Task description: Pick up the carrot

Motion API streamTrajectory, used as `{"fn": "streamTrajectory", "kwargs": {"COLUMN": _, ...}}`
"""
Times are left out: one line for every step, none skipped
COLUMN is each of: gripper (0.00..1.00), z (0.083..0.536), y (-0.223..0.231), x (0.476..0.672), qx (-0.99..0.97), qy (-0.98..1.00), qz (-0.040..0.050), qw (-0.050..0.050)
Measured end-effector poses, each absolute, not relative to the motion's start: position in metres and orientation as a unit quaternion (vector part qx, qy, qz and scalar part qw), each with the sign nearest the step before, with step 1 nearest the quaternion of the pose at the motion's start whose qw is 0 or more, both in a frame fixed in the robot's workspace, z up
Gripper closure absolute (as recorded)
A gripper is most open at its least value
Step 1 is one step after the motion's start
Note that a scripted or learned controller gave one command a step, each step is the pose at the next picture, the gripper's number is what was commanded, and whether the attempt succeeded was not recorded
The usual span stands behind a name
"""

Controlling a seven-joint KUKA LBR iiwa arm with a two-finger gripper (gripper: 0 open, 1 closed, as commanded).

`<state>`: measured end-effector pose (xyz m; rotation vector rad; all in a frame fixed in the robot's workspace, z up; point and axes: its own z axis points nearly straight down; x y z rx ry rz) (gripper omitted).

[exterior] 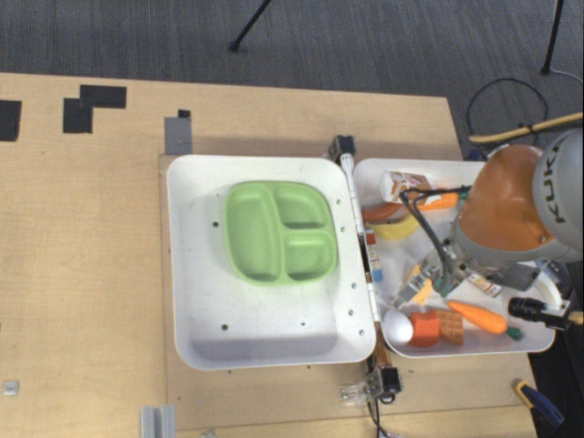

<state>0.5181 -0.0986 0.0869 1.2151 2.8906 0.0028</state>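
Observation:
The carrot, orange with a small green tip, lies flat near the front edge of the right bin. It points toward the bin's front right corner. My gripper hangs low over the middle of that bin, just left of and behind the carrot's thick end. The grey wrist with its orange band hides much of the bin behind it. Nothing that I can make out sits between the carrot and the gripper.
In the right bin, a white egg, a red cylinder and a brown block crowd the front left, beside the carrot. A yellow banana and other toys lie at the back. The left bin holds a green divided plate.

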Motion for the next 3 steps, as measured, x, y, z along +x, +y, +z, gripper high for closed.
{"fn": "streamTrajectory", "kwargs": {"gripper": 0.0, "z": 0.087, "y": -0.092, "x": 0.524, "qx": 0.244, "qy": 0.97, "qz": 0.0004, "qw": 0.007}}
{"fn": "streamTrajectory", "kwargs": {"gripper": 0.0, "z": 0.186, "y": -0.055, "x": 0.576, "qx": 0.181, "qy": 0.984, "qz": 0.0009, "qw": 0.004}}
{"fn": "streamTrajectory", "kwargs": {"gripper": 0.0, "z": 0.145, "y": -0.084, "x": 0.505, "qx": 0.296, "qy": 0.955, "qz": 0.0003, "qw": 0.002}}
